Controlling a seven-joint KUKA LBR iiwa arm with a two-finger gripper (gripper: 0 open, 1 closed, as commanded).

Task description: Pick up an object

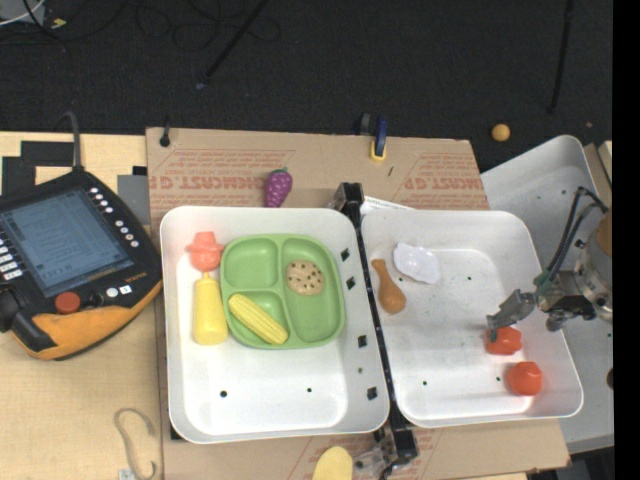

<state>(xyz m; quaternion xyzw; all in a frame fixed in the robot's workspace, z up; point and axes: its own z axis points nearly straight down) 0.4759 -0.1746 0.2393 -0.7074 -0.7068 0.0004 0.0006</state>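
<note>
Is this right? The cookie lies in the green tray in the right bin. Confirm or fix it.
Wrong on the bin. The camera view shows the cookie in the green tray, but the tray sits in the left bin, not the right one.

A black-and-orange teach pendant (pixel 70 258) lies left of the cardboard sheet (pixel 320 173), a purple grape toy (pixel 278 187) resting on it.
</note>
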